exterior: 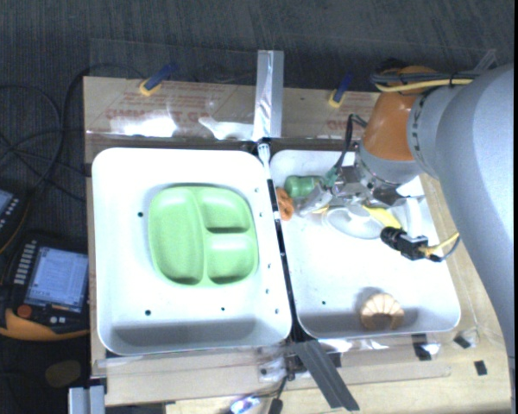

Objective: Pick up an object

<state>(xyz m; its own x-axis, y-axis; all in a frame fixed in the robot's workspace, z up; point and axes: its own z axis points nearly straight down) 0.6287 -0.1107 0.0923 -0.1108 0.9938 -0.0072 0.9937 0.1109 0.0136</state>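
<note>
Several small items crowd beneath your pincer [350, 198]; jaw state untellable. Settle squarely over the green cup [300, 186] just left before closing.

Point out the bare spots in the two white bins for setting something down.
Right white bin: bare floor between the tan shell-shaped object and the clutter above. Its upper end is crowded by the gripper and green object. Left white bin: bare margins around the green divided plate.
</note>
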